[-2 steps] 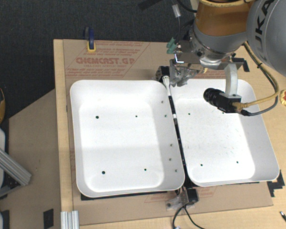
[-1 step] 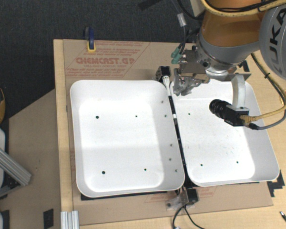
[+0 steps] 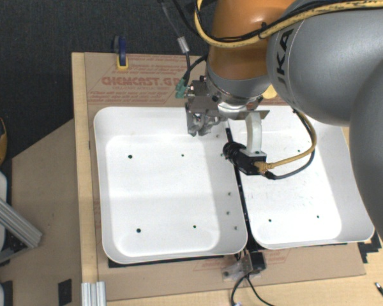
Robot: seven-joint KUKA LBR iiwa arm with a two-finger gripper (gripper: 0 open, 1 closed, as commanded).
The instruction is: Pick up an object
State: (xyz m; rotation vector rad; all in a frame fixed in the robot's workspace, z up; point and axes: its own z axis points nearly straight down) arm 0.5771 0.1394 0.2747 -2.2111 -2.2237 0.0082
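1. The gripper (image 3: 198, 123) hangs under the arm's (image 3: 332, 50) orange band (image 3: 242, 18), over the back right corner of the left bin (image 3: 115, 171), close to the strip where the two bins meet.
2. Whether its grip is released or clenched cannot be told from this slant; nothing can be seen held in it.
3. No object to pick up can be made out in the bins; their white floors show small dark dots.
4. A black fitting with a yellow cable (image 3: 287, 161) hangs just right of the gripper, over the right bin's (image 3: 306, 228) left edge.
5. Both bins sit side by side on a brown board (image 3: 140, 75) with red print along its back edge.
6. A blue and yellow clamp (image 3: 120, 51) grips the board's back left corner.
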